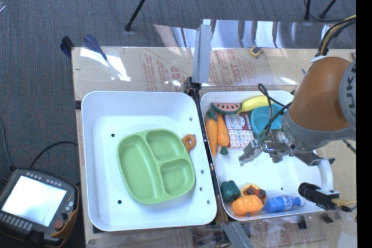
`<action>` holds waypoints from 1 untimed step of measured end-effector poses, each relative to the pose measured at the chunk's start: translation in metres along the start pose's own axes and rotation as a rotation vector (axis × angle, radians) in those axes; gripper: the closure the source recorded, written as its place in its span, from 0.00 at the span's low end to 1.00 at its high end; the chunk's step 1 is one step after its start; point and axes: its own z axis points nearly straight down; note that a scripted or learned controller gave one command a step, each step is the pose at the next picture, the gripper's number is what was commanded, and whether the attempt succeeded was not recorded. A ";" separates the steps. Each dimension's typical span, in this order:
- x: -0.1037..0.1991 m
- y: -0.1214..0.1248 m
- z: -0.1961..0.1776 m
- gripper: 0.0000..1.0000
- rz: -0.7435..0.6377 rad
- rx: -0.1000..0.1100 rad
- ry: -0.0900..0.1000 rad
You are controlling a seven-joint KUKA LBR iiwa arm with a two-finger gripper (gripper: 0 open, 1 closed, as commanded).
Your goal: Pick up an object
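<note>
A: Two bins are sitting side by side on your bench. The left bin (pixel 99 125) is carrying a green divided plate (pixel 156 165), lying flat near its middle, and a small orange ring-shaped piece (pixel 189 141) is resting just beside the plate's upper right corner, against the wall.

B: And the right bin?

A: The right bin (pixel 285 186) is holding your candidates. Along its left wall an orange carrot (pixel 211 133) and a second orange piece (pixel 223 131) are lying lengthwise, with a watermelon slice (pixel 226 107) and a yellow banana (pixel 256 103) above them. A printed red-and-white packet (pixel 236 129) is lying next to the carrots, and a teal cup (pixel 261 120) is sitting beside it, partly under the arm. Near the front wall a dark green pepper (pixel 230 190), an orange pumpkin-like toy (pixel 247 204), a mixed-colour item (pixel 253 190) and a blue bottle (pixel 283 204) are clustering together.

B: Where is the gripper?

A: The gripper (pixel 251 154) is hanging over the bare middle of the right bin, below the packet. Its fingers are looking spread apart, and nothing is showing between them. You are likely seeing it placed there because that spot is leaving room to descend; no object is lifted yet.
</note>
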 end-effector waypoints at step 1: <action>-0.017 0.082 0.095 0.00 -0.323 -0.006 -0.001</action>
